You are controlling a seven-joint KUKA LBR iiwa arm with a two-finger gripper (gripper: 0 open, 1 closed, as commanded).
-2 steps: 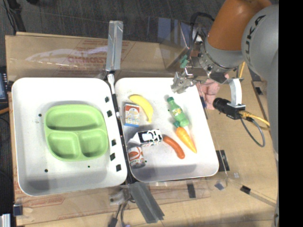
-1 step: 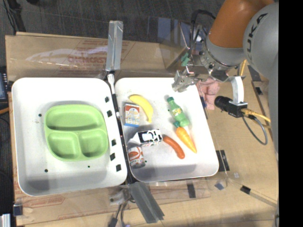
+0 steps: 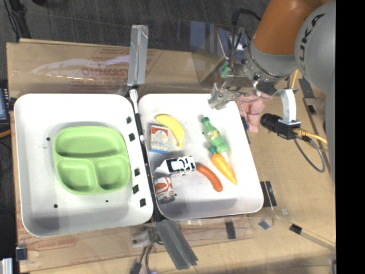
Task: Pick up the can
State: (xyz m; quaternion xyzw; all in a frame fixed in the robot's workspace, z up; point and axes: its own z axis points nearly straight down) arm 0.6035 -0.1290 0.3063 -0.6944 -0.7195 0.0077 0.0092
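The can [image 3: 163, 189], red and white with a silver top, lies tilted in the front left corner of the right bin [image 3: 246, 194], against the divider. My gripper [image 3: 219, 97] hangs over the back edge of that bin, far behind the can and to its right. Between the gripper and the can lie a banana [image 3: 173, 128], a small carton [image 3: 159, 138] and a black-and-white toy car [image 3: 181, 165].
A green bottle [image 3: 213, 135], a carrot [image 3: 224, 166] and a red sausage [image 3: 210, 177] lie in the right half of the right bin. The left bin [image 3: 28, 153] holds a green divided tray [image 3: 92, 158]. A pink object [image 3: 252, 105] sits by the wrist.
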